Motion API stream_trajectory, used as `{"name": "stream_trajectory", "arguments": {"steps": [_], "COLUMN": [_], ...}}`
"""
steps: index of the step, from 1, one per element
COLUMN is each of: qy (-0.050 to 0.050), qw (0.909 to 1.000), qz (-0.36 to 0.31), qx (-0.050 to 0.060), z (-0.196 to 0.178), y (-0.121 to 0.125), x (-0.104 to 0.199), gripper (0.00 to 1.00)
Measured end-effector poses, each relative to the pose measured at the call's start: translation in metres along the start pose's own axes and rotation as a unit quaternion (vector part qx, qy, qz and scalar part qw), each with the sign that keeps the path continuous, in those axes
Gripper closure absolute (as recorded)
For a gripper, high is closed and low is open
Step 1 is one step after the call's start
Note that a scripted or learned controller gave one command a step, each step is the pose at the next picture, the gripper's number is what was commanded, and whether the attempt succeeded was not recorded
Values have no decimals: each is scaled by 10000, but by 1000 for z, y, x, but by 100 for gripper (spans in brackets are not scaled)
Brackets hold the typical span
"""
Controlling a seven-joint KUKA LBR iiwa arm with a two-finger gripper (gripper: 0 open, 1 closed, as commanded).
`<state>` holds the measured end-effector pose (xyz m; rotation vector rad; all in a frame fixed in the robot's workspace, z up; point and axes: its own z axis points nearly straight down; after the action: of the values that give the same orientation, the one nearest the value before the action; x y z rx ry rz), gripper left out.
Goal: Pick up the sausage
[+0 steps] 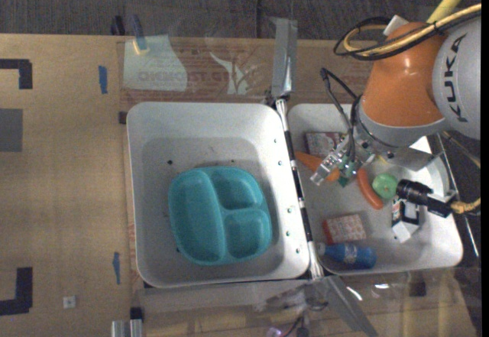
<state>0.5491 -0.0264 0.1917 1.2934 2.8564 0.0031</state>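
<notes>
The left bin (145,137) held a teal divided plate (220,215). Right of that plate, the arm (416,83) hung over the right bin (451,247), its gripper (336,163) too blurred to tell apart from together. The orange sausage (370,192) lay just right of the gripper, farther from the plate.

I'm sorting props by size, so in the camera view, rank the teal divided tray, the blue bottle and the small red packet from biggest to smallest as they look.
1. teal divided tray, by far the largest.
2. blue bottle and small red packet look much alike in size; I would not rank them.
</notes>
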Motion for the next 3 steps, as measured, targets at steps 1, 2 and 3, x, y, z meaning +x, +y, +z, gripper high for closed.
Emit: {"name": "stream_trajectory", "arguments": {"steps": [1,2,3], "qy": [-5,5,18], "qw": [9989,9990,10000], "qz": [461,455,56], "qx": [2,11,15], "z": [-110,-109,22], "y": [-53,-52,-87], "x": [-49,-48,-50], "gripper": [100,0,0]}}
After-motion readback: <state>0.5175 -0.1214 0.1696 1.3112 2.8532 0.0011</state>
